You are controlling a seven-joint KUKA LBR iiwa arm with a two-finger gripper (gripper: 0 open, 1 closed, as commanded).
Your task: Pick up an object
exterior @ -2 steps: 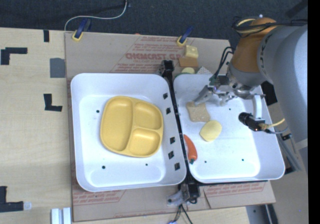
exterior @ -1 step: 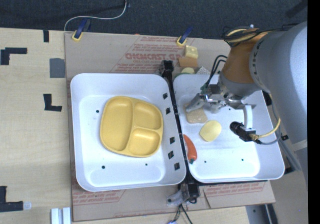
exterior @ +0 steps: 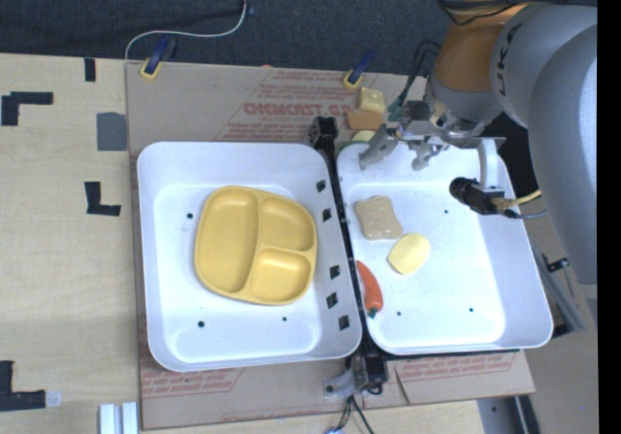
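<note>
Right bin [exterior: 485,316] – far rim | pincer [exterior: 398,152] open, empty – food midway

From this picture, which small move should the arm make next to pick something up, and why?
Probably bring the hand down and toward the near side, over the tan block. The hand hangs above the far edge of the right bin with nothing between its fingers, which stand apart. The tan block lies closest to it, flat and apart from the yellow piece and the orange piece.
</note>
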